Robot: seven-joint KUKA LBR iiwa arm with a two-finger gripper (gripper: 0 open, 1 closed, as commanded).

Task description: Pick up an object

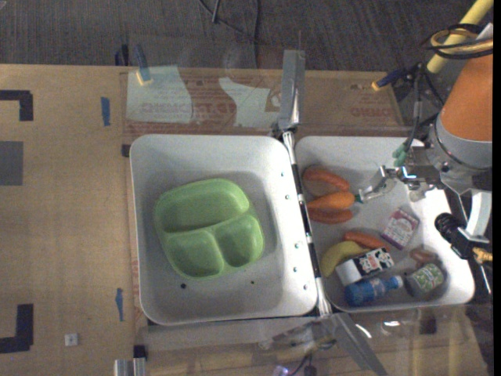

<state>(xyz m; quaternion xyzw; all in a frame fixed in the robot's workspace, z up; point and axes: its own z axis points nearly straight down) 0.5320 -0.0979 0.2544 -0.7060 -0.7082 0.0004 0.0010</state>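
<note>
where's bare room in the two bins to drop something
Left bin: bare floor in a band all round the green tray, widest along the back wall and in the near corners. Right bin: a bare strip along the back wall behind the carrots; its near half is crowded with the banana, bottle, cartons and can.

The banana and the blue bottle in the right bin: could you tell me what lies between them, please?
In the camera view, a small black-and-white carton lies between the banana and the blue bottle.
</note>
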